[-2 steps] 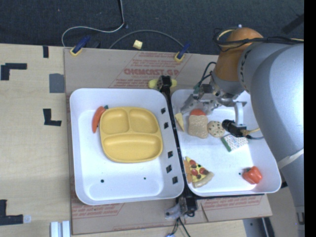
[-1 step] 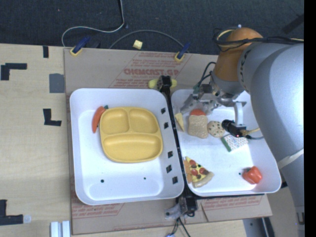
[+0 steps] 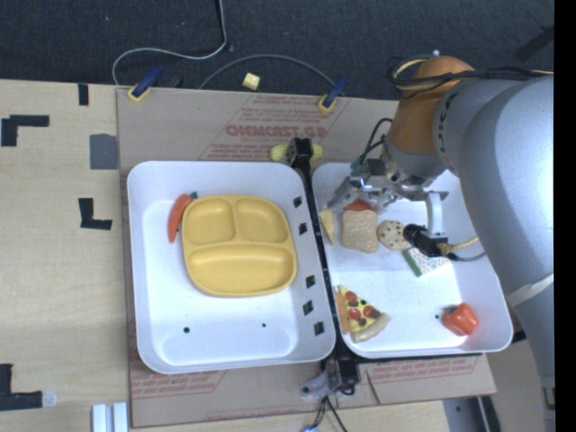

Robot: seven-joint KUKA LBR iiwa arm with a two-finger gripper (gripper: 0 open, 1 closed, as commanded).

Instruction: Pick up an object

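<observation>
My gripper hangs low over the back of the right bin, under the arm's orange band. Just in front of it stands a slice of bread with a small red piece at its top edge. A round speckled cracker lies right of the bread. A green and white piece sits further right. Near the front are a pizza slice and a red-orange pepper. A pale yellow wedge leans by the divider. I see nothing lifted off the bin floor.
The left bin holds a yellow divided plate and an orange carrot at its left. A black divider with clips runs between the bins. The grey arm covers the right side of the bench.
</observation>
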